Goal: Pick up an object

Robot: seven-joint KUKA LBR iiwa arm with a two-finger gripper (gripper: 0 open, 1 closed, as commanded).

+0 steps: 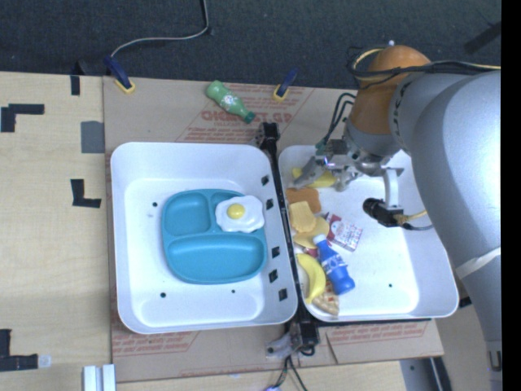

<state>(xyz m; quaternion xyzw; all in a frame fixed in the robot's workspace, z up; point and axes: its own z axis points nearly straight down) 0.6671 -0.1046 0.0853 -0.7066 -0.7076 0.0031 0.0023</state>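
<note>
Over the right bin's [423,296] far corner, the tool [330,169] just above toy food [313,235]; finger state impossible to tell

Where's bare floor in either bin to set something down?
Left bin: bare strips around the blue tray, widest along its near wall. Right bin: near right corner, right of the blue bottle. Crowded: the right bin's left side, with banana and packets under the gripper.
</note>
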